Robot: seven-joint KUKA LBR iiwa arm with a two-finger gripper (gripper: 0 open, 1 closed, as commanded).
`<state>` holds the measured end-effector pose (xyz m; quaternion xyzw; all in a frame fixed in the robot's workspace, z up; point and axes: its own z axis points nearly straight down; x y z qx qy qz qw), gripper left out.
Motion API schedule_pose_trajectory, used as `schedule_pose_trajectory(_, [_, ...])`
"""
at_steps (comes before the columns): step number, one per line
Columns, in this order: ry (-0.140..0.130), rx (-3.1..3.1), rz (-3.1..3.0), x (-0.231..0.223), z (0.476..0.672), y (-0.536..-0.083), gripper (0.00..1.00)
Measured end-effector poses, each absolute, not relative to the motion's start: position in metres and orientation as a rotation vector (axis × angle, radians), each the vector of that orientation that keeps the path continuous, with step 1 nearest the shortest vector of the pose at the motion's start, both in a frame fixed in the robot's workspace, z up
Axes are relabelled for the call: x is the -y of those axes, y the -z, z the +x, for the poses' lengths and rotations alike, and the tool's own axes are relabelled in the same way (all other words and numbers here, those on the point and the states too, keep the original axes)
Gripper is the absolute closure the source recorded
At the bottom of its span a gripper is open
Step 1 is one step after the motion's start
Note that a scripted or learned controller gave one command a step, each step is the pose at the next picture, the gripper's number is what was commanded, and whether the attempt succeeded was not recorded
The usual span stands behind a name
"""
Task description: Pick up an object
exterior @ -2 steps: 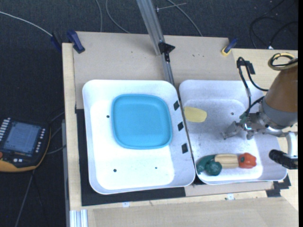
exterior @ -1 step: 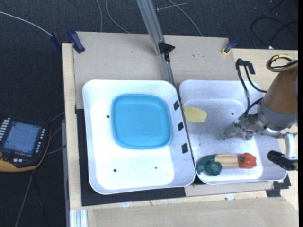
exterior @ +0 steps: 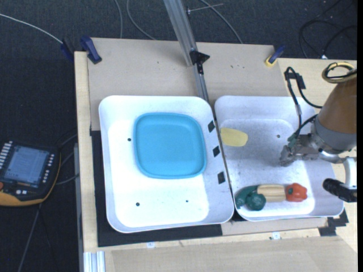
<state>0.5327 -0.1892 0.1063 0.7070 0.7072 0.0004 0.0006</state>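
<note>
In the right bin (exterior: 249, 109), a pale yellow piece (exterior: 233, 136) lies near the left wall. Along the bin's front edge rest a green object (exterior: 251, 199), a tan cylinder (exterior: 272, 193) and a red object (exterior: 296, 192), lined up and touching. My gripper (exterior: 289, 153) hangs at the right side of this bin, above the bin floor, some way behind the red object. Nothing shows between its fingers. The arm's orange band (exterior: 340, 109) rises behind it.
The left bin (exterior: 113, 152) bears a light blue square plate (exterior: 169, 145). A metal pole (exterior: 181, 21) slants down to the gap between the bins. A black cable (exterior: 295, 89) loops beside the arm. A handheld controller (exterior: 25, 171) lies left of the bench.
</note>
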Motion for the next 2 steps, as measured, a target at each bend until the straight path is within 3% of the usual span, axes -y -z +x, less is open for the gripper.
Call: schedule_pose_trajectory(2, [-0.005,-2.218,2.217,0.194,0.53,-0.215,1.0])
